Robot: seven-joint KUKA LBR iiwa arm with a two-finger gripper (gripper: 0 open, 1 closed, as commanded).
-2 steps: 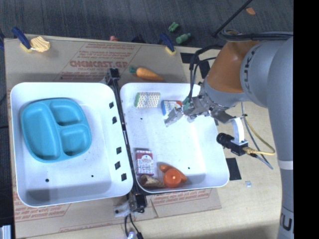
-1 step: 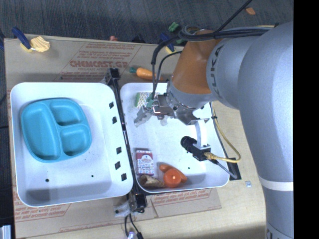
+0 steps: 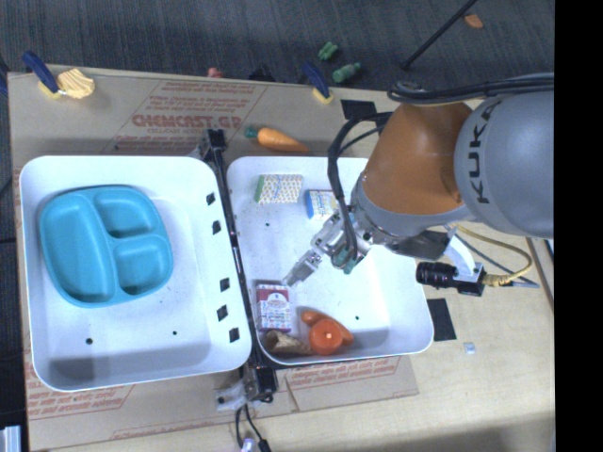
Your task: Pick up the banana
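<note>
My gripper point(image 3: 325, 260) hangs over the middle of the right bin point(image 3: 396, 299), below the grey arm with its orange band. It is open and holds nothing. A brownish-yellow object point(image 3: 283, 344), which may be the banana, lies at the bin's front edge, partly tucked under a red box point(image 3: 273, 307). It sits beside an orange round fruit point(image 3: 327, 334). The gripper is above and behind these, apart from them.
A green-and-white box point(image 3: 279, 188) and a small blue-and-white packet point(image 3: 320, 202) lie at the back of the right bin. The left bin point(image 3: 57, 347) holds a blue divided tray point(image 3: 104, 243). A toy carrot point(image 3: 278, 139) lies on the cardboard behind the bins.
</note>
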